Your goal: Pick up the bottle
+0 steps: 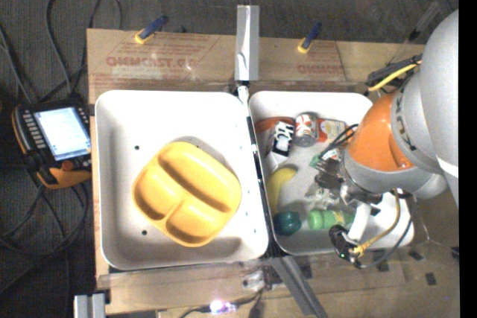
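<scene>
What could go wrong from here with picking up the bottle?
The right bin is crowded: the green item, possibly the bottle, lies right beside a teal ball, so a grasp may catch or shove the neighbour. The arm hides part of that bin, so the target could be misjudged.

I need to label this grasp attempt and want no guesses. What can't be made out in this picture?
- Right bin, camera view: its right part is covered by the arm; whatever lies there is hidden.
- Green item, camera view: partly covered by the arm, so whether it is a bottle is unclear.
- Can, camera view: label too small to read.
</scene>
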